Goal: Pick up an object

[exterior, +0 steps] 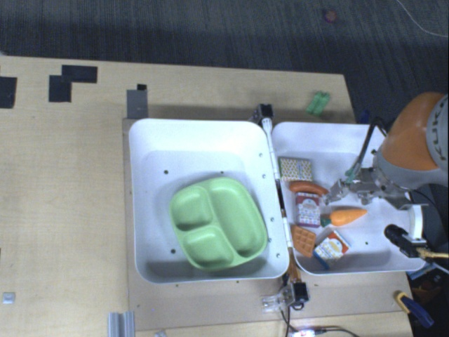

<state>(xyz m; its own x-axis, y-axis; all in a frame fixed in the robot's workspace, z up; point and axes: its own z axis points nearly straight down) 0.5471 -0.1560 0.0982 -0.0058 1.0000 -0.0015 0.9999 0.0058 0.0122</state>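
The arm [421,142] is running off the picture's right edge. The gripper [345,190] is blurring into the right bin [330,135], its tips too small to read. Small packets [309,209] along the bin's left wall are overlapping, labels illegible.

looked down at a slant on two shallow white bins side by side on a tan bench. left bin [151,153] held a green divided plate [219,222], three compartments, lying flat near the middle. right bin [323,139] held small items along its left side: patterned square packet [295,168], sausage [308,188] just below it, red-white packet [307,210], waffle piece [304,239], small box [330,248] w/ blue and orange print. carrot [346,216] lay just beside the gripper [349,189], near bin centre. arm reached in from the right, orange band [415,140] above wrist. small green obj [318,103] sat on bench beyond right bin.
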